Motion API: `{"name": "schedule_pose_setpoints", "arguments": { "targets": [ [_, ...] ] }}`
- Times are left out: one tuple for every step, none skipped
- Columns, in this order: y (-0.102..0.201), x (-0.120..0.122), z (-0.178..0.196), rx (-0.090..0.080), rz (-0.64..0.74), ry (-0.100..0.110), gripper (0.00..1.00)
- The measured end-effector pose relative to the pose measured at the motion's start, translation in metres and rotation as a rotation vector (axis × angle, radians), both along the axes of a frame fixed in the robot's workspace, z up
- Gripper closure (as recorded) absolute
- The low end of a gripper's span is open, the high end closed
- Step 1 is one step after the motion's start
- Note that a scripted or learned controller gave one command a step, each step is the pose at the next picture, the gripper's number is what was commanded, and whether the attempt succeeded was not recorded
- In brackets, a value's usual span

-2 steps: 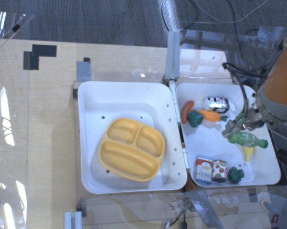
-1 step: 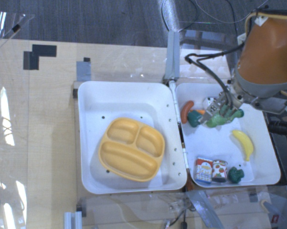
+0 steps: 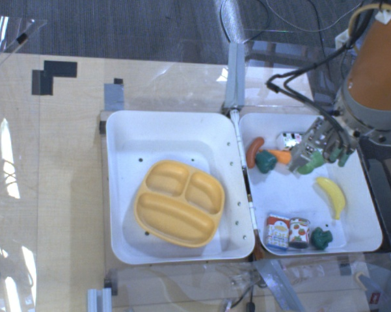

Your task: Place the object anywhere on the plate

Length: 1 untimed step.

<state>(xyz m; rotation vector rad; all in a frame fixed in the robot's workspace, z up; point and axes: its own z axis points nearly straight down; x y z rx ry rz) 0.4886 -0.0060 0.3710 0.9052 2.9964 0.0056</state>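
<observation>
The left bin (image 3: 117, 174) holds a yellow divided plate (image 3: 180, 202). The right bin (image 3: 371, 236) holds a banana (image 3: 332, 195), carrot (image 3: 270, 159), sausage (image 3: 254, 151) and small box (image 3: 287, 232). The pincer (image 3: 310, 159) pinches a green object (image 3: 310, 164).

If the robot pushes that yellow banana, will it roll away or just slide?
The banana would probably slide or spin rather than roll far, since its curved shape lies flat on the bin's smooth white floor. It looks glossy, like a plastic toy, so it may be light, stiff and a bit slippery for the gripper.

Yellow three-compartment plate (image 3: 180, 202) lies in left bin (image 3: 120, 174)
</observation>
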Motion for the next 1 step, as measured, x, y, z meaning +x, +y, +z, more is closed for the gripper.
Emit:
{"name": "schedule_pose_setpoints", "arguments": {
  "targets": [
    [0.0778, 0.0233, -0.0568, 0.003, -0.236, 0.007, 1.00]
  ]
}}
